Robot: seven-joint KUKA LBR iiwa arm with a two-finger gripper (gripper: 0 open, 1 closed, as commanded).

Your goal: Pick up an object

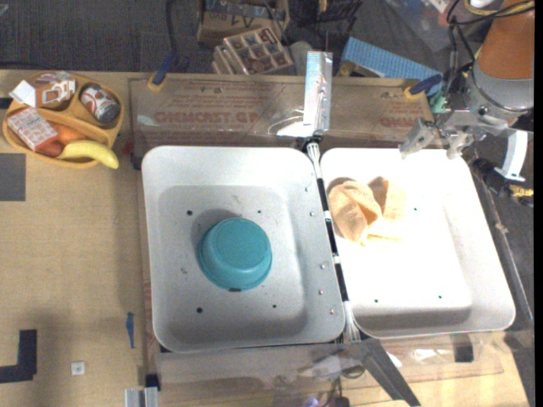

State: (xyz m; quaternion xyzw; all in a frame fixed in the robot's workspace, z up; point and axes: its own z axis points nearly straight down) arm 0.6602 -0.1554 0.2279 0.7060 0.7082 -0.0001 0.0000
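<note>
A teal bowl lies upside down in the middle of the left bin. A crumpled tan and orange cloth rests in the far left part of the right bin. My gripper hangs over the far edge of the right bin, up and to the right of the cloth and well apart from it. Its two fingers are spread open with nothing between them. The orange band of the arm shows at the top right.
A yellow tray with a banana, cans and boxes sits on the bench at the far left. A clear plastic wall runs behind both bins. Cables and crates lie beyond it.
</note>
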